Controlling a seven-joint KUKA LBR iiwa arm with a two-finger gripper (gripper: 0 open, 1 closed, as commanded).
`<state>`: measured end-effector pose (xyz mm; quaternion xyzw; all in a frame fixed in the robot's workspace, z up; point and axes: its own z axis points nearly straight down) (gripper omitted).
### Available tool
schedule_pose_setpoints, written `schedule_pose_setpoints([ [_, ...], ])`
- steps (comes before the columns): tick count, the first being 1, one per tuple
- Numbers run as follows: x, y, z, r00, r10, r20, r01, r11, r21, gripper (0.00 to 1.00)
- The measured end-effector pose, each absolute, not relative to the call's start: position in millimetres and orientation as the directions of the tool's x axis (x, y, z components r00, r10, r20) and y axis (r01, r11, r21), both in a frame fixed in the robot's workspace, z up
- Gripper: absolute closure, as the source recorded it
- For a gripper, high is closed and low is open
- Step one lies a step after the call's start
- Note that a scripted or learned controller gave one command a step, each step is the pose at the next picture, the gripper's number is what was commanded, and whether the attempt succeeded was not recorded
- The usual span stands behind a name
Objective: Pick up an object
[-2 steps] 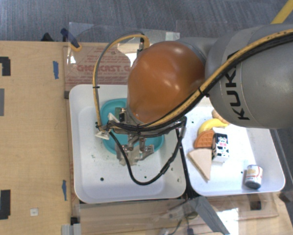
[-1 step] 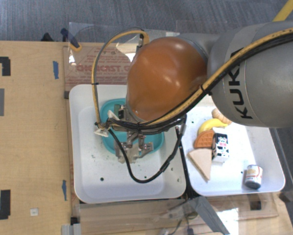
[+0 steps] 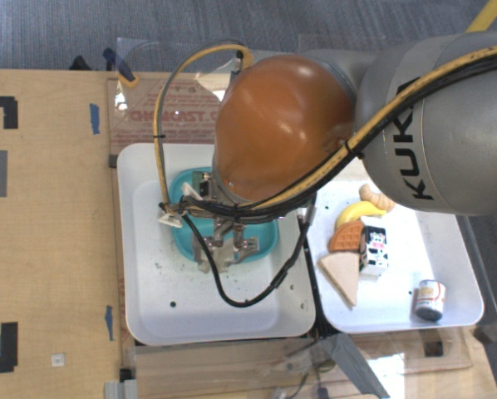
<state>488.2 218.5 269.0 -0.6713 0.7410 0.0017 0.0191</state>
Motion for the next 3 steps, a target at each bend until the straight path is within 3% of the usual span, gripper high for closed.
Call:
schedule_pose_setpoints([
  [1, 488.8, 222.0, 280.4, -0.097, -0.995, -0.038, -0.995, 0.098, -0.029, 1.0],
  [2, 505.2, 222.9, 241.3, -0.513, -0.858, -0.004, -0.858, 0.513, -0.001, 1.0],
  [3, 493.1, 219.0, 181.6, -0.812, -0.583, -0.001, -0.583, 0.812, 0.001, 1.0],
])
